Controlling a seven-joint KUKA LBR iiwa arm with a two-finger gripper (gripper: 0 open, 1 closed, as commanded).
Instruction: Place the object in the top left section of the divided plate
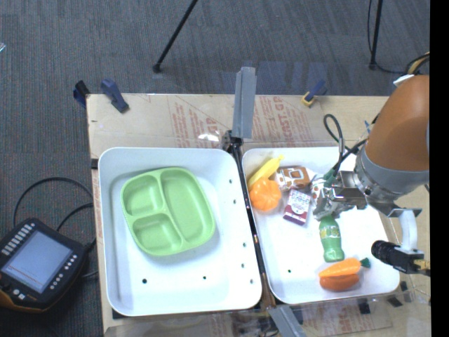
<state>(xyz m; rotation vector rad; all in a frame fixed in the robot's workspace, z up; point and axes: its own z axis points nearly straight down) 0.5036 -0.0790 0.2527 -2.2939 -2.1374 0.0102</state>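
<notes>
My gripper hovers over the right bin. Green bottle lies just near-side of it. Can't tell its grip state.

The plate looks like smooth green plastic with a soft sheen. Both bins are glossy white plastic. At 3 o'clock the bottle is shiny green plastic; beside it the packet looks like glossy printed foil. The carrot at 5 o'clock seems matt orange plastic. The bench is rough, printed cardboard. The carpet is coarse grey cloth.
</notes>
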